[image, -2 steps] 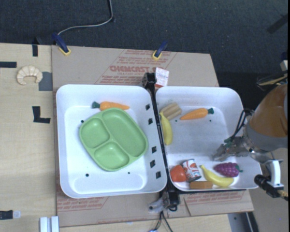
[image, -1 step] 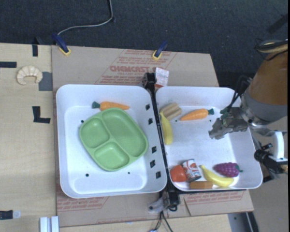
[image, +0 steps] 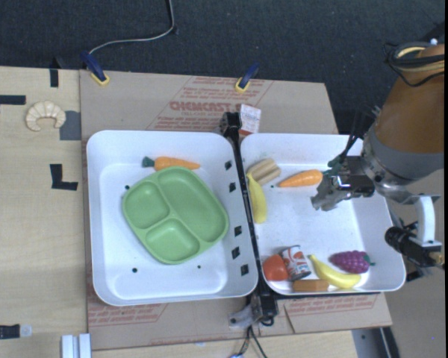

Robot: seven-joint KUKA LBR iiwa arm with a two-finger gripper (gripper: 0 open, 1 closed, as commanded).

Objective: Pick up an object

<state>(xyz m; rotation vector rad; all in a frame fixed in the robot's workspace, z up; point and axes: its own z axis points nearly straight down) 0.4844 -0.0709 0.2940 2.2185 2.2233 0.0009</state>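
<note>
Broad tan worktop [image: 30,222], overlaid with a cardboard sheet [image: 201,107] clipped at the far edge. On the cardboard, two shallow white bins side by side: left bin [image: 108,274] and right bin [image: 373,230], touching along a dark centre divider. Reaching in from the right, the grey arm [image: 414,118] with its orange band, wrist low over the right bin. In the left bin, a green three-compartment tray [image: 175,215], lying flat near the middle. At the arm's end, the pincer [image: 327,196], poised over bare bin floor near the right bin's far half, just beside the tip of one carrot; nothing visible between its fingers, and open or closed impossible to tell from this angle. Along the right bin's left wall, a yellow banana [image: 257,200]; a second banana [image: 334,274] at the near edge. Beside the pincer, an orange carrot [image: 301,178], pointing left, apart from the fingers. Another carrot [image: 175,164] in the left bin, just beyond the tray's far rim. Near the second banana, a purple grape bunch [image: 351,260], touching it. Close by, a small can [image: 296,260] and a red tomato [image: 275,268], clustered in the near left corner of the right bin. At the far left corner, a pale bread piece [image: 263,171]. Off on the bare worktop, a croissant [image: 46,115], well apart from both bins.
</note>
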